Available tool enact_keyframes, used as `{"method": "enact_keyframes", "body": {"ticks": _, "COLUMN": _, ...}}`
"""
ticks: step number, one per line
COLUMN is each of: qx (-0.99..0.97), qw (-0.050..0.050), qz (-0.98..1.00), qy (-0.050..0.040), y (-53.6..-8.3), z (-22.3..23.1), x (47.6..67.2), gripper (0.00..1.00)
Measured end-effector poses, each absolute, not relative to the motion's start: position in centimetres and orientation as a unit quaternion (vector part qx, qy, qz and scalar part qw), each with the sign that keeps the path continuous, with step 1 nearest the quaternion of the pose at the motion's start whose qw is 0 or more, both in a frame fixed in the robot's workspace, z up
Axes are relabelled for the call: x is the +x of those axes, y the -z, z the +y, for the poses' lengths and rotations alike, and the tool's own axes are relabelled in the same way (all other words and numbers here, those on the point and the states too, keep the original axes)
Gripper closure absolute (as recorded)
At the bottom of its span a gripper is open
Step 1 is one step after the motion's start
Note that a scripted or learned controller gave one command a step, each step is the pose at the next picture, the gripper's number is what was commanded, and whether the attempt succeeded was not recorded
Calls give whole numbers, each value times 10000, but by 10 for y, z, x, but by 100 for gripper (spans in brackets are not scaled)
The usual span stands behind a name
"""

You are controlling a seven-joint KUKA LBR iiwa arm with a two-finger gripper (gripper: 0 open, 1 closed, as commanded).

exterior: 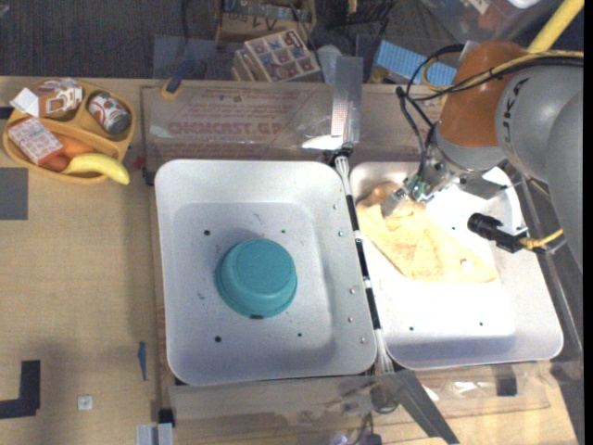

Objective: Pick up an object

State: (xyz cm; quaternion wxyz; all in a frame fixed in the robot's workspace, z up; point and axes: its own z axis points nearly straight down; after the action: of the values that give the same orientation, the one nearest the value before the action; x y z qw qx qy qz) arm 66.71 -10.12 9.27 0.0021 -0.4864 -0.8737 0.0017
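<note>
Reaches in from the right and holds the gripper low at the far left end of a tan cloth in the right bin. Shows neither a clear gap nor a clear closure at the tip: cannot tell whether apart, together, or clamped on fabric. Finds the cloth directly beneath and spreading away to the near right, long axis on a diagonal from the bin's far left corner toward its right wall. Looks bunched and slightly raised at that far left corner, just beside the gripper; lies flat elsewhere. Calls, by judgement, for little more than a short drop and a pinch on the raised edge. Has a teal bowl, upside down, in the middle of the left bin, well apart across the shared wall and out of the way. Includes a tray with a banana on the bench at far left, no obstacle.
</note>
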Motion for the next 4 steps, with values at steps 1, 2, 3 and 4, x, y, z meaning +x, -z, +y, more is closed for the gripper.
{"method": "enact_keyframes", "body": {"ticks": 1, "qx": -4853, "qw": -53, "qz": -8743, "qy": 19, "y": -105, "z": -100, "x": 671, "gripper": 100}}
{"method": "enact_keyframes", "body": {"ticks": 2, "qx": -4851, "qw": 9, "qz": -8745, "qy": 8, "y": -103, "z": -99, "x": 669, "gripper": 0}}
{"method": "enact_keyframes", "body": {"ticks": 3, "qx": -4851, "qw": 9, "qz": -8744, "qy": 7, "y": -103, "z": -99, "x": 668, "gripper": 0}}
{"method": "enact_keyframes", "body": {"ticks": 4, "qx": -4840, "qw": 34, "qz": -8750, "qy": -9, "y": -92, "z": -101, "x": 667, "gripper": 0}}
